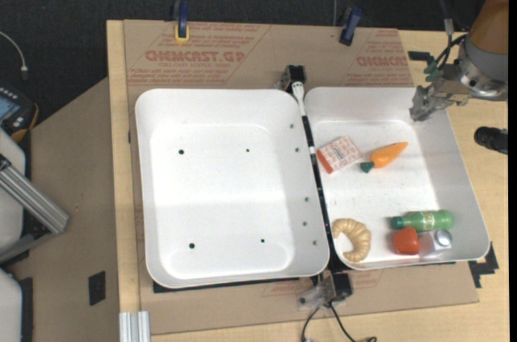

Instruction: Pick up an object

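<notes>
The right bin (452, 171) holds an orange carrot (386, 155), a red-and-white packet (338, 154), a tan croissant (352, 238), a green bottle (422, 220) and a red tomato-like piece (406, 241) beside a small clear item (437, 242). My gripper (423, 107) hangs over the bin's far right corner, well above and right of the carrot. Nothing shows between its fingers.
The left bin (161, 171) lies beside the right one, with a black hinge strip (309, 162) between them. Both rest on a brown cardboard sheet (242, 49) held by a blue clamp (180, 15) and another clamp (350, 24) at the back.
</notes>
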{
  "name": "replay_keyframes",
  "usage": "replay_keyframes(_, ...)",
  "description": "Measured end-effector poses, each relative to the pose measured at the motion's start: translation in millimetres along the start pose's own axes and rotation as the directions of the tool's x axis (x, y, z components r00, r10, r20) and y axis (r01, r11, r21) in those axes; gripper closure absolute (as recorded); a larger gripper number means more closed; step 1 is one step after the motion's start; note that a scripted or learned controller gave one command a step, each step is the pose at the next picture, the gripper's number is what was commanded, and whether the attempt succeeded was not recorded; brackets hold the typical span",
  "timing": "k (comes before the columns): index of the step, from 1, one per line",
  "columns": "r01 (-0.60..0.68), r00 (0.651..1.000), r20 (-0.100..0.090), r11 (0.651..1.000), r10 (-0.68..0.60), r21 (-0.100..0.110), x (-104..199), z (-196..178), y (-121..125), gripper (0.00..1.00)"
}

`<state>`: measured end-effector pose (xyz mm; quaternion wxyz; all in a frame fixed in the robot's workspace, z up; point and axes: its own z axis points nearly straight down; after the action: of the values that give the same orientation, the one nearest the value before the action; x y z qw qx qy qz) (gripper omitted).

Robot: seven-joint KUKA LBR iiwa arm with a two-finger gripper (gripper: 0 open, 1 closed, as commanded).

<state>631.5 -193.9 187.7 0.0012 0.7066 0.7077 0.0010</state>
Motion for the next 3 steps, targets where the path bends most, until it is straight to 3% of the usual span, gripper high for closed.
replay_keyframes(1,-0.001,1.000,0.000,1.000,0.001,0.004,-0.9,4.6,-0.4,0.00)
replay_keyframes(2,0.002,1.000,-0.004,1.000,-0.002,0.011,72.8,91.1,-50.9,0.00)
replay_keyframes(3,-0.003,1.000,0.001,1.000,0.003,0.001,68.4,77.1,-48.2,1.00)
